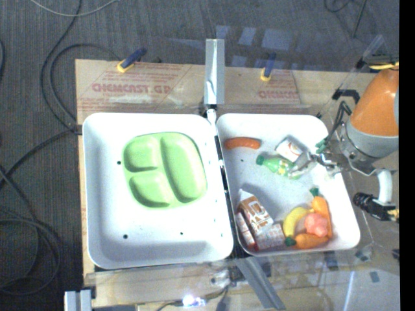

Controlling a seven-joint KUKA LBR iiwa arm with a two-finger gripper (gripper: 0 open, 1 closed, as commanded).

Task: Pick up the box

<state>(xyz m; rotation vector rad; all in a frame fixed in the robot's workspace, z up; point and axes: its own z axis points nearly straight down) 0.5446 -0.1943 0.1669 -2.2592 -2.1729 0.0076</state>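
Observation:
The box (256, 222) is a brown and red carton with white print. It lies flat near the front left corner of the right bin (337, 196). My gripper (310, 163) reaches in from the right and is low over the back half of that bin. Its tip is right beside a small green bottle (274, 165) and a white packet (290, 149). The gripper is well behind and to the right of the box, with a stretch of bare bin floor between them. Nothing shows as held.
An orange sausage (242, 143) lies at the back left of the right bin. A banana (295, 220), a peach (315, 224) and carrots (320, 207) crowd the front right corner beside the box. A green divided tray (165, 168) sits in the left bin (104, 225).

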